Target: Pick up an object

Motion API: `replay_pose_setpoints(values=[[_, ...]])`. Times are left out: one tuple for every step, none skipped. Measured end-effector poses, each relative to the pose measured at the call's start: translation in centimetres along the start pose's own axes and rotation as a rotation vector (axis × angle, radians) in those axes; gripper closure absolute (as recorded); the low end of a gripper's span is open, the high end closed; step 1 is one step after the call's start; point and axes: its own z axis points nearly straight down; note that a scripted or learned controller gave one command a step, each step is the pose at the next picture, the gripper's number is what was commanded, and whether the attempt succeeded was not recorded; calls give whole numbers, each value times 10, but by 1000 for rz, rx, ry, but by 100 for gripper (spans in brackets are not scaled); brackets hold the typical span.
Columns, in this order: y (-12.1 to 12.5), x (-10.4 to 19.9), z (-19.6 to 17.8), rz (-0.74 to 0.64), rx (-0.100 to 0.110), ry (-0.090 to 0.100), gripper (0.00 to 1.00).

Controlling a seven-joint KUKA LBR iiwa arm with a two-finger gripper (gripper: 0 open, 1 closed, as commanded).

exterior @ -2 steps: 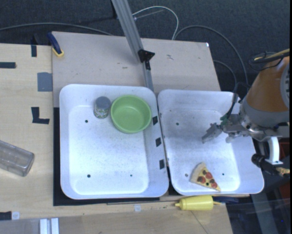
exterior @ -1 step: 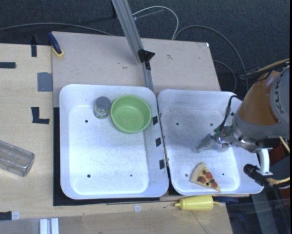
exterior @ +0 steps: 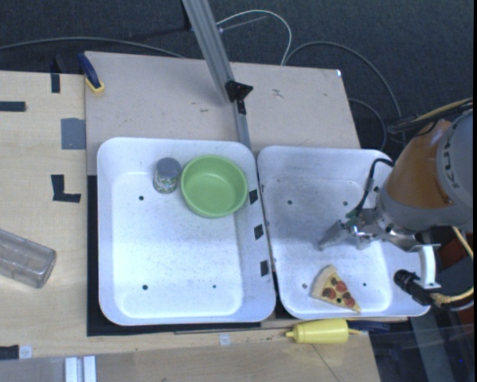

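Gripper (exterior: 327, 239) over right bin, nothing between its spread fingers.
Nearest target: one flat toy pizza slice with red dots (exterior: 334, 288), near-right of right white bin (exterior: 302, 173); likely light, stiff, thin, so pinch across its edges. Left bin (exterior: 119, 237) holds one green plastic bowl (exterior: 213, 185) and one small grey-capped jar (exterior: 166, 175).

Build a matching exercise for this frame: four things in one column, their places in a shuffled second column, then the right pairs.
Things:
1. green bowl
2. pizza slice toy
3. yellow bottle
4. small grey can

Places:
A. on the bench, just outside the right bin's near edge
B. left bin, far side, beside the bowl's left
C. right bin, near edge
D. left bin, far right corner

Pairs: 1-D, 2-C, 3-A, 4-B
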Motion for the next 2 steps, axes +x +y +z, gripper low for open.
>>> replay_pose_setpoints(values=[[0,1,-10,-1,1,1,100],[0,2,-73,-1,-4,0,100]])
